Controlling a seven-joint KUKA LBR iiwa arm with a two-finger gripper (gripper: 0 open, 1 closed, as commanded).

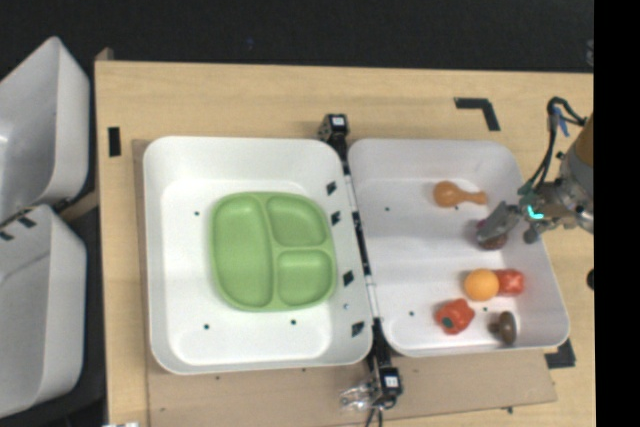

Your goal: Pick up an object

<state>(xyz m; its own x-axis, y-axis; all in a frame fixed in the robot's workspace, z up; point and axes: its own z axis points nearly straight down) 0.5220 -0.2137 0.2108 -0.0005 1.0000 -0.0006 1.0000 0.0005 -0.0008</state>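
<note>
- Pale wooden surface (pixel 120 245) carries two white bins; the left bin (pixel 175 315) holds a green divided plate (pixel 270 248).
- Right bin (pixel 420 170) holds an orange chicken-leg toy (pixel 455 195), an orange ball (pixel 481 285), a red block (pixel 510 281), a red pepper-like toy (pixel 453 316) and a brown piece (pixel 503 324).
- Pincer (pixel 492 233) sits low near the bin's right wall, just right of the chicken-leg toy; whether it is wide or narrow I cannot tell.

My worktop (pixel 250 100) looks like pale, matt wood. Both white bins (pixel 180 315) seem smooth plastic with a soft sheen. The green divided plate (pixel 270 250) reads as matt plastic. My claw (pixel 497 230) looks like dull grey metal. The orange ball (pixel 481 285) appears smooth.
</note>
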